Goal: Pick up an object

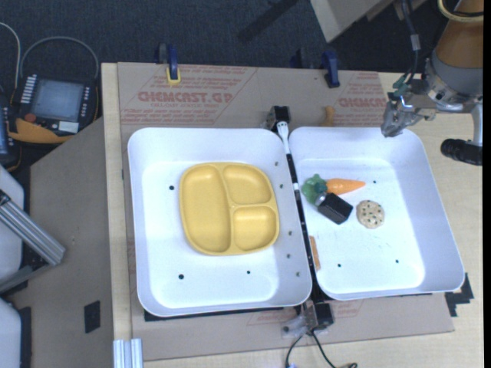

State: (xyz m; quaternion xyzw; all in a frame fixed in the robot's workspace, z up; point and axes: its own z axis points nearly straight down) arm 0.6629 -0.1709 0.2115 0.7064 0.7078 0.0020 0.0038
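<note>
In the right bin (399,244) lie an orange carrot with a green top (334,185), a small black block (334,208) just below it, and a round chocolate-chip cookie (370,214) to the right. My gripper (395,121) hangs over the bin's far right corner, well above and to the right of these objects. Nothing shows between its fingers.
The left bin (153,267) holds a yellow three-part plate (229,207). A black divider rail (291,182) runs between the bins. Blue clamps (173,61) hold the cardboard base at the back. A pendant screen (57,98) sits off the bench at left.
</note>
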